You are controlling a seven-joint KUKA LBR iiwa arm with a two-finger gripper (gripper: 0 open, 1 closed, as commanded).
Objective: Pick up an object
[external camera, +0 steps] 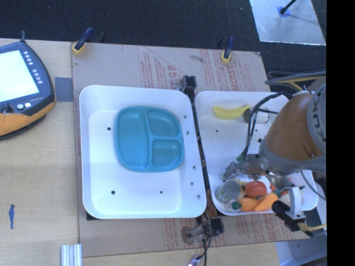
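Note:
My gripper (239,169) hangs low over the near part of the right bin (222,143), under the grey arm with its orange band (291,129). Just below it lies a cluster of small toy foods: a red tomato (255,189), an orange carrot (265,203), a smaller orange piece (248,204) and a grey round piece (226,192). A yellow banana (230,112) lies apart at the far end of the same bin. The arm hides part of the bin's right side. Nothing shows between the gripper's tips.
The left bin (97,165) holds a blue divided plate (150,138). A tablet in an orange case (22,87) lies on the bench at the far left. Clamps (82,40) (226,49) pin the cardboard sheet at the back edge.

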